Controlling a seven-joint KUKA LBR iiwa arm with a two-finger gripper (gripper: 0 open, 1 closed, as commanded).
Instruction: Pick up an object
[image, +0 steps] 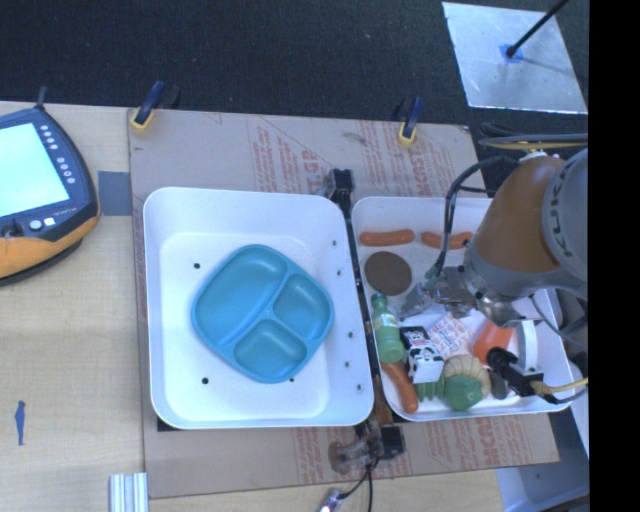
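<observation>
Robot arm (525, 225) reaching into the right of two white bins.

The gripper (452, 292) hangs low over the right bin (385, 212), above a clutter of toy food. Under and beside it lie a brown disc (387, 272), a green bottle (385, 330), two sausages (386, 238) and a carrot (398, 385). The left bin (165, 300) holds a blue divided plate (262, 313).

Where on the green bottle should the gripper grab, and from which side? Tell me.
Judging from this view, grip the green bottle across the middle of its body, coming straight down from above. It lies on its side along the right bin's left wall, long axis running near to far, so the fingers should close left to right across the narrow width. The wall side looks tight.
</observation>
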